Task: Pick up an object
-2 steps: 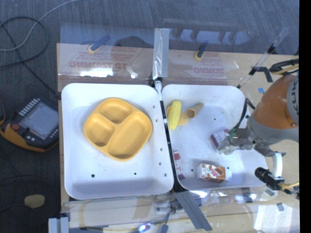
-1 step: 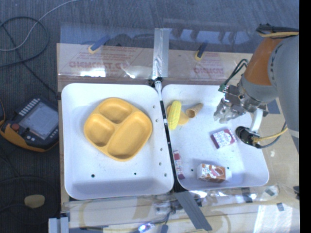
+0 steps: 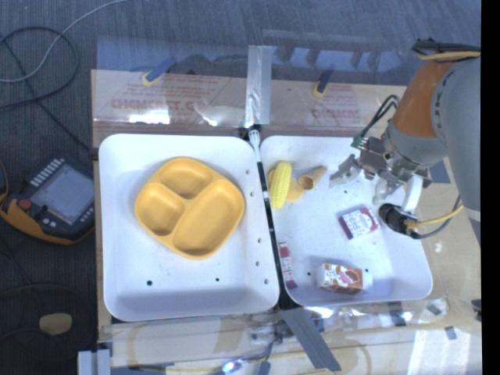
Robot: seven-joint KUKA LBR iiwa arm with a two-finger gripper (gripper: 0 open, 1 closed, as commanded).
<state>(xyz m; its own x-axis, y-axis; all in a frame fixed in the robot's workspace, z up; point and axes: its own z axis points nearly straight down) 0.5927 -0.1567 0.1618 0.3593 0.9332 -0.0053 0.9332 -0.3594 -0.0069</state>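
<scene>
The right bin [image 3: 301, 229] holds a yellow corn cob [image 3: 280, 183] at its upper left, with a small tan cone [image 3: 311, 179] beside it. A maroon and white carton [image 3: 358, 223] lies right of the middle. An orange carton [image 3: 341, 277] lies near the front edge. My gripper [image 3: 366, 178] hangs over the bin's upper right part, just above the maroon carton and right of the cone. It is open, and I see nothing between its fingers.
The left bin [image 3: 125, 287] carries a yellow three-compartment plate [image 3: 190, 206]. A small red wrapper [image 3: 283, 251] lies by the wall between the bins. A black cable with a yellow loop [image 3: 406, 221] hangs from the wrist at the right bin's right side. A pendant [image 3: 55, 201] sits on the floor, left.
</scene>
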